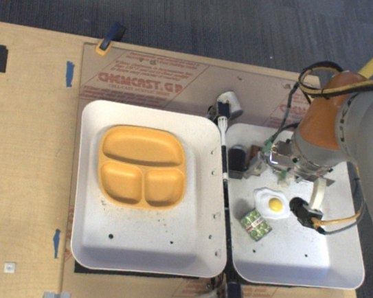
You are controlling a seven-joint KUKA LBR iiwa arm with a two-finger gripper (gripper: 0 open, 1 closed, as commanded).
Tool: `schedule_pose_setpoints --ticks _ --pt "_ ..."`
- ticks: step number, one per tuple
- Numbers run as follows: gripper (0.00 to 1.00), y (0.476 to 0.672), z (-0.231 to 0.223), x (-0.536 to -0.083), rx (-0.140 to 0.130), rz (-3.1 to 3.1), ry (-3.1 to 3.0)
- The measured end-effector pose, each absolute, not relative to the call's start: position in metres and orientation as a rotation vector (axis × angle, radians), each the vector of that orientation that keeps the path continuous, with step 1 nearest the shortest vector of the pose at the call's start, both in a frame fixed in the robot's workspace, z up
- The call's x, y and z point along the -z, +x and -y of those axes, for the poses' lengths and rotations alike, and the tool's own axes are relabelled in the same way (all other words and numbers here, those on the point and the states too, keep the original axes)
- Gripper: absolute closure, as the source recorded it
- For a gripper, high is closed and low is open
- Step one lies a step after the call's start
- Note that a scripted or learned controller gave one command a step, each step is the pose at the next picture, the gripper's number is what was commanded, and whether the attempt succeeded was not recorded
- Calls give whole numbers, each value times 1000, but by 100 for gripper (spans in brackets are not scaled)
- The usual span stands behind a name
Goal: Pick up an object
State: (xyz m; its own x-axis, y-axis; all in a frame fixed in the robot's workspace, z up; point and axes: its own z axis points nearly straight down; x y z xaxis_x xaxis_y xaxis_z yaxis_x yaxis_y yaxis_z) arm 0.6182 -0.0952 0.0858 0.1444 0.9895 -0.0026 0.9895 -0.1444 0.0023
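Note:
The grey arm with its orange band reaches in from the right over the back of the right bin (308, 264). Its gripper (287, 165) hangs under the wrist, just behind a toy fried egg (272, 203), and the wrist hides most of it. A small green patterned block (256, 225) lies in front of the egg. Against the right bin's left wall, to the left of the gripper, sits a black object (236, 159). I see nothing held by the gripper.
The left bin (82, 219) holds a yellow divided plate (143, 166). A white and black device (225, 105) sits at the back between the bins. A yellow cable (342, 224) loops off the arm over the right bin's right side.

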Motion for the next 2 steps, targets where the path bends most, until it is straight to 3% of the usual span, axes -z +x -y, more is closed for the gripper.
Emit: schedule_pose_setpoints --ticks 1,2 --pt "0 613 96 -86 1 -2151 2284" --pt "0 638 97 -86 9 -2260 2173"
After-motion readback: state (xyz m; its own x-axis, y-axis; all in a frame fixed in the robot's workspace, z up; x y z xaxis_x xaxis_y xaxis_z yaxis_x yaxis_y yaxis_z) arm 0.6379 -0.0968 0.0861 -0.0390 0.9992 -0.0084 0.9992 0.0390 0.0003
